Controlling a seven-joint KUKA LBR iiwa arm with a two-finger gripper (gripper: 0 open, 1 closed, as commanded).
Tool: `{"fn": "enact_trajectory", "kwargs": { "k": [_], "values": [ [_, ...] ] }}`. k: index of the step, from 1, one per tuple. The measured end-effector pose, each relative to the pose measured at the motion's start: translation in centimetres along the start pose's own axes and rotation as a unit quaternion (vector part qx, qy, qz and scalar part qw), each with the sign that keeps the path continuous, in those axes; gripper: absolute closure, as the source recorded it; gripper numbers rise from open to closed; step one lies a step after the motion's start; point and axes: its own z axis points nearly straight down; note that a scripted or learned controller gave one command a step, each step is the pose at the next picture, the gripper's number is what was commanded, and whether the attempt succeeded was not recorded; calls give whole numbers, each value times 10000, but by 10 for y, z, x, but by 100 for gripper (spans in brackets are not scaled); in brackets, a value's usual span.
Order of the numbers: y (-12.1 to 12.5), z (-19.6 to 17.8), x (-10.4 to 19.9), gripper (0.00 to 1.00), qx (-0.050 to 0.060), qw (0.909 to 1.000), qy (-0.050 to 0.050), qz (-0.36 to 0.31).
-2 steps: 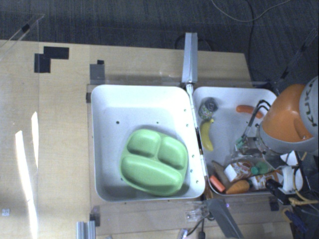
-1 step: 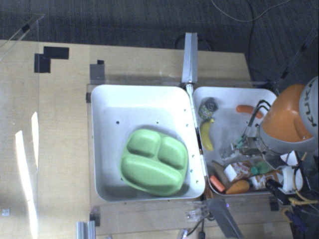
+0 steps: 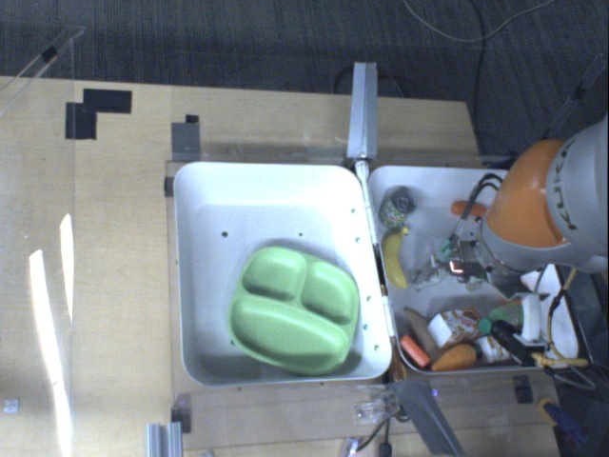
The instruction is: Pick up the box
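Gripper [image 3: 455,260] low inside the right bin [image 3: 433,181], arm reaching in from the right, orange band [image 3: 525,203] above it. Can't tell if its fingers are open or closed, too small and cluttered. Box [image 3: 455,326] lies just below the gripper near the bin's front wall, apart from it, beside a carrot [image 3: 455,357]. Banana [image 3: 394,260] left of the gripper. Green tray [image 3: 295,308] in the left bin [image 3: 205,255]. Both bins on the counter [image 3: 95,284].

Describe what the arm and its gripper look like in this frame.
The arm is bulky and rounded, grey with a broad orange band above the wrist. Thin black cables loop beside the band. The gripper is a small dark metal assembly with a tiny reddish light on it.
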Motion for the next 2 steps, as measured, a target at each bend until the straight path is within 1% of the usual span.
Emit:
{"fn": "enact_trajectory", "kwargs": {
  "k": [1,2],
  "values": [
    [-40,-2,-46,0,6,9985,-10,-547],
    [-16,-1,15,0,-24,9997,2,-224]
  ]
}}
